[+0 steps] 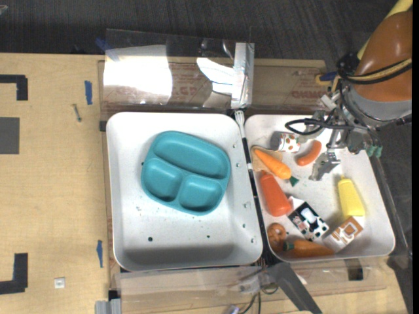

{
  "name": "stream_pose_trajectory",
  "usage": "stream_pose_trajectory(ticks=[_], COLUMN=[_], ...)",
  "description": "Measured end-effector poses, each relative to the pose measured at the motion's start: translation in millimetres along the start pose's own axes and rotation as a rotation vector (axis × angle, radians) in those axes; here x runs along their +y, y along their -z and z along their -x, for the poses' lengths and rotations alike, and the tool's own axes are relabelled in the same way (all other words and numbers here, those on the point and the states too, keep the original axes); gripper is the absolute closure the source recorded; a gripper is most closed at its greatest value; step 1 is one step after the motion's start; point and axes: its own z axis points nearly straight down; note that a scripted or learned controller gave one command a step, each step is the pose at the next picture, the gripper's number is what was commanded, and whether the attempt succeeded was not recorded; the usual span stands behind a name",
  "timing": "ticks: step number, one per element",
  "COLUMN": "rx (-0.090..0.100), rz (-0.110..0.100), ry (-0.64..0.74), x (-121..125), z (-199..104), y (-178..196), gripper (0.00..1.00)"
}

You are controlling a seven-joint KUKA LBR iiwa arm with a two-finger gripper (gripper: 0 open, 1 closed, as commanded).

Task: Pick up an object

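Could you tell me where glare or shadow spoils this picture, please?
In the camera view, glare whitens the clear sheet behind the left bin; the teal tray is evenly lit with soft highlights; the gripper looks slightly blurred over the right bin.

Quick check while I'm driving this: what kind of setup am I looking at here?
Probably a lab test bench for robot picking, not a real kitchen. Two white bins sit side by side on a taped wooden bench; one holds a teal divided tray, the other toy food like a carrot, under the gripper.
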Motion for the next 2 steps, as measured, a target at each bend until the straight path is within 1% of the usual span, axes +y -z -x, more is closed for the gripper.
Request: stream_pose_trajectory(ticks=[1,2], rx=[0.008,-0.008], rz=[0.001,-0.002], ry=[-0.037,0.023], x=[-19.9,6.7], z=[-89.5,-43.3], y=[-83.2,-138.4], gripper=[0.0,0.0])
